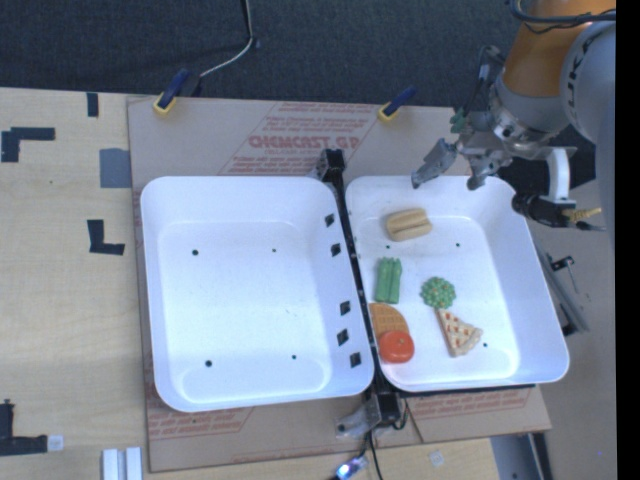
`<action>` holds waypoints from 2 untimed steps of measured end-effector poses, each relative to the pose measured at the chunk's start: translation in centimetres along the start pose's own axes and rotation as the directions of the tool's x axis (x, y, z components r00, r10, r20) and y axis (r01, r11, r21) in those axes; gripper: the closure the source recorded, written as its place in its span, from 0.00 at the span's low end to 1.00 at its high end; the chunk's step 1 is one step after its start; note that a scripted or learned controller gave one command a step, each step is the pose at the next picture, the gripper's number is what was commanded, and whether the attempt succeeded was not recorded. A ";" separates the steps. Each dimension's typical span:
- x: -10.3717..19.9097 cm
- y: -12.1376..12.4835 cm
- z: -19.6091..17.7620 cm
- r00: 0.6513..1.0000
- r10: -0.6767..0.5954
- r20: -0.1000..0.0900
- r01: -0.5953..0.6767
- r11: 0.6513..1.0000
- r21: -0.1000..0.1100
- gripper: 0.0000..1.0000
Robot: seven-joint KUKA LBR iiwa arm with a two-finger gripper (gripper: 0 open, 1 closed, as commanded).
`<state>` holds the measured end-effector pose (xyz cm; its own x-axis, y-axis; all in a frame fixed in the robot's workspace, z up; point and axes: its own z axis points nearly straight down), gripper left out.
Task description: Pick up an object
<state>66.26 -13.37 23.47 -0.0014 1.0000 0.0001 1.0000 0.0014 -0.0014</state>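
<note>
- the gripper [457,169] sits at the upper right of the frame, over the far rim of the right bin [530,268], with its two fingers spread wide and nothing between them.
- the arm [555,48], grey with an orange band, comes in from the upper right corner.
- all the objects lie in the right bin, in the right half of the frame.
- a tan bread roll [407,224] lies nearest the gripper, below and to its left, apart from the fingers.
- a green ridged piece [388,279] lies below the roll, close to the bin's left wall.
- a green broccoli floret [437,291] sits to the right of the green piece, near it but apart.
- a pizza-slice shape [459,332] lies just below the broccoli.
- an orange-brown piece [387,318] lies at the lower left of the bin, with a red tomato [397,346] touching its lower edge.
- the left bin [160,268] fills the centre-left of the frame, beside the right bin, black clips along the seam between them.
- both bins rest on a cardboard sheet [290,143] on the wooden surface [60,268], with two blue and yellow clamps at the sheet's top edge.
</note>
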 end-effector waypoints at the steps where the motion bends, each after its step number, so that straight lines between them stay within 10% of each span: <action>1: -0.8 -7.6 15.0 1.000 0.007 -0.002 -0.007 1.000 -0.001 0.00; 2: -3.6 -8.0 4.5 1.000 0.002 0.004 -0.002 1.000 -0.010 0.00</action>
<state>58.26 -17.03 19.01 0.0008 1.0000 -0.0043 1.0000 -0.0008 0.0089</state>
